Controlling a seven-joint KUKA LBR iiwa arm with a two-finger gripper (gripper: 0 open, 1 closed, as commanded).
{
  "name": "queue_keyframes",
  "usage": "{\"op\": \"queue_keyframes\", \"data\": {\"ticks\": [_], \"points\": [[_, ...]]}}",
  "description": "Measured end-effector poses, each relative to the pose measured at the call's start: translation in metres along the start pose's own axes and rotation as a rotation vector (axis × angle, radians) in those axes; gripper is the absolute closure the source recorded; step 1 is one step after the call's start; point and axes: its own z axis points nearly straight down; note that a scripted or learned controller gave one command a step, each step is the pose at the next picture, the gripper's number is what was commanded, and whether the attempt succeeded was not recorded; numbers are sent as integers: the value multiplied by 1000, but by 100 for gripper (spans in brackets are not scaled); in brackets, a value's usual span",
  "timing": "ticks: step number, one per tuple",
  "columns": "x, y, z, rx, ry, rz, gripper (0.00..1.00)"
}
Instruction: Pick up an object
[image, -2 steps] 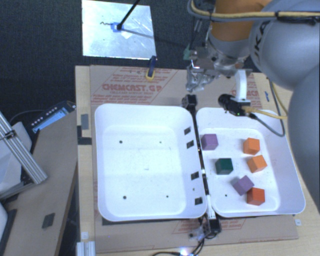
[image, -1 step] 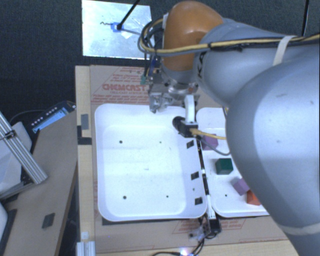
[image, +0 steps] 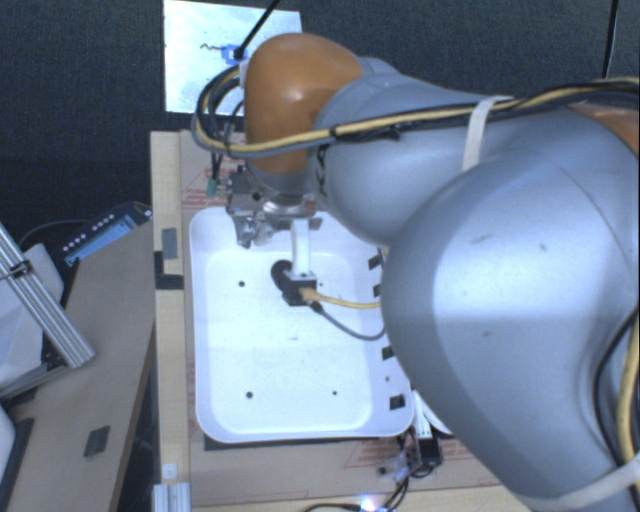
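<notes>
Low over the far end of the shallow white plastic bin (image: 225, 340), at upper centre of the frame: grey metal tool (image: 252, 228), presumably poised for a downward reach. Spread or pressed together, cannot tell. Whereabouts of the object to pick unclear, perhaps hidden beneath the bulky grey arm (image: 500, 300).

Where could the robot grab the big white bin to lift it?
Probably its raised rim: the white bin is wide, shallow and flat-floored, so only the thin lip is narrow enough to pinch. Come straight down on the edge at the view's left, clear of the arm.
</notes>
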Motion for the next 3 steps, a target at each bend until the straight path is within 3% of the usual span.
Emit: {"op": "queue_keyframes", "data": {"ticks": [1,2,3], "points": [[-7,27,28,-3,-3,6,100],[-6,-55,102,9,-5,11,100],[-6,-61,64,-3,-2,12,100]]}}
